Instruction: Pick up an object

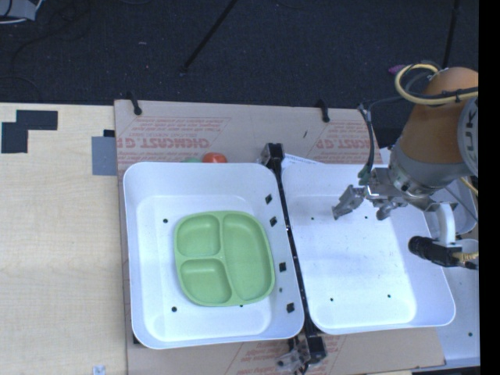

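The green tray, three-compartment and lying flat, sits at the middle of the left bin; it is the only loose object of any size on view in the bins, and so the likely thing to be picked. Its compartments face up and hold nothing that can be seen. Lying flat with a low rim, it probably offers the fingers only its edge or a divider to pinch. The right bin shows bare floor with small dark specks.

The two bins meet at a black clip strip running between their inner walls; any reach from right to left must pass above this ridge.

The gripper hangs over the far part of the right bin, well apart from the tray, its two fingers spread wide with nothing between them. The arm, grey with an orange band, enters from the right, so it is placed over the bin nearest its base. To reach the tray it would have to travel left across the strip and descend.

Beyond the left bin's far wall a small red thing rests on the cardboard sheet, outside both bins; what it is cannot be told.
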`<state>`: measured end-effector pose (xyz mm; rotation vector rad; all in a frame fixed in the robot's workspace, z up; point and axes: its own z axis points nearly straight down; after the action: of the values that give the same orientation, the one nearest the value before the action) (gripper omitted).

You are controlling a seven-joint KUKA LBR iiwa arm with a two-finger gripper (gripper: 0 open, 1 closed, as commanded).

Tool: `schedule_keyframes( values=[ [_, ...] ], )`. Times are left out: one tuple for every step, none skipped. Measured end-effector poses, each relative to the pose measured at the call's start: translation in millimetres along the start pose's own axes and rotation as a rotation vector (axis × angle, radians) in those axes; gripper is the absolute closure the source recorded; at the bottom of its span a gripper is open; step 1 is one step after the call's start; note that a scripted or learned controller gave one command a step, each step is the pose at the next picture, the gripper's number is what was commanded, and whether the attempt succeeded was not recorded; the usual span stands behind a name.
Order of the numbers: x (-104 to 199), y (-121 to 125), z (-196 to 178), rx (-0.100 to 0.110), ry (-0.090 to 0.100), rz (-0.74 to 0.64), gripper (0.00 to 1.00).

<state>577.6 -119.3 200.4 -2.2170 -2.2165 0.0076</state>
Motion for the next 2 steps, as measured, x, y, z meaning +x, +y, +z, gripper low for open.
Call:
schedule_keyframes(
  values=[
    [5.7, -4.9, 45.7, 0.000, 0.001, 0.000, 0.00],
    [7.5, -4.7, 109.9, 0.000, 0.001, 0.001, 0.00]
  ],
)
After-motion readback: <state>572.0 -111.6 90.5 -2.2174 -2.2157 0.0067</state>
